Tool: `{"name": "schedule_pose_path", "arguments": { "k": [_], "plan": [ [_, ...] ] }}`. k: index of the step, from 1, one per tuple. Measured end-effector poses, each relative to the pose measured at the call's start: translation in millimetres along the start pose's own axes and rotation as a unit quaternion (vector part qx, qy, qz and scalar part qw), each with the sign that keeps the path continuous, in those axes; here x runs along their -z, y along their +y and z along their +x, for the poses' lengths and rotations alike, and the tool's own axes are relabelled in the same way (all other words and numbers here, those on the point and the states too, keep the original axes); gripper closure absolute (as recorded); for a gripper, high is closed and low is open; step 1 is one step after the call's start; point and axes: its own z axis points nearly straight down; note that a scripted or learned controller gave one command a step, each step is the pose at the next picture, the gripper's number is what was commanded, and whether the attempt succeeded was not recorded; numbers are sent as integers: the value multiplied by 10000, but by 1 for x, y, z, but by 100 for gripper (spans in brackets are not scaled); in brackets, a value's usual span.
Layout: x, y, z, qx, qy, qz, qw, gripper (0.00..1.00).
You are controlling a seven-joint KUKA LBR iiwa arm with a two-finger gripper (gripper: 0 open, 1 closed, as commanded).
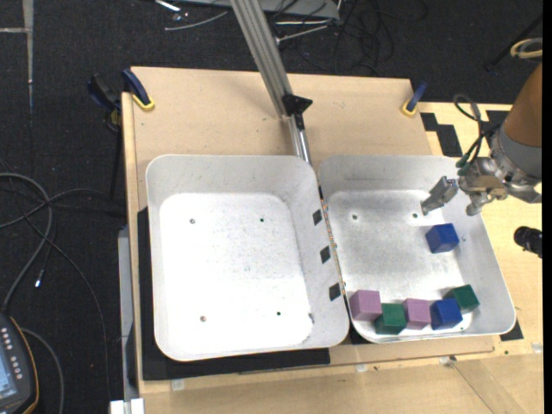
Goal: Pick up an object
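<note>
Camera view, looking down at a slant on the wooden bench [362, 102]:

Left bin [172, 179] — shallow, white, speckled floor, nothing but four small dots on it. It sits flush against the right bin [379, 175] along a shared middle edge.

Right bin, contents — six small blocks. One blue block [442, 238] lies alone toward the right wall, a little past the middle of the floor. The other five crowd the near edge in a row: a purple block [366, 304] at the left end, a green block [392, 317] touching it, then a second purple block [418, 312], a second blue block [446, 313], and a dark green block [464, 297] tucked into the near right corner.

Arm [526, 132] — grey with an orange band, reaching in over the right rim of the right bin. Its gripper [455, 195] hangs above the floor, up and slightly right of the lone blue block and apart from it. The two fingers stand spread, one slanting left [436, 197] and the other nearer the wrist; nothing lies between them.

Other fittings — a slanted metal pole [263, 46] running from the far side down to the seam between the bins; blue-and-yellow clamps at the far corners of the bench, one left [136, 90], one right [414, 98]; cables on the dark floor [52, 205] around the bench.
</note>
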Motion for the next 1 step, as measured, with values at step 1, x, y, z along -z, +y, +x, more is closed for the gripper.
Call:
{"name": "schedule_pose_path", "arguments": {
  "k": [1],
  "plan": [
    [-86,2,-13,-1,-1,-30,10000,0]
  ]
}}
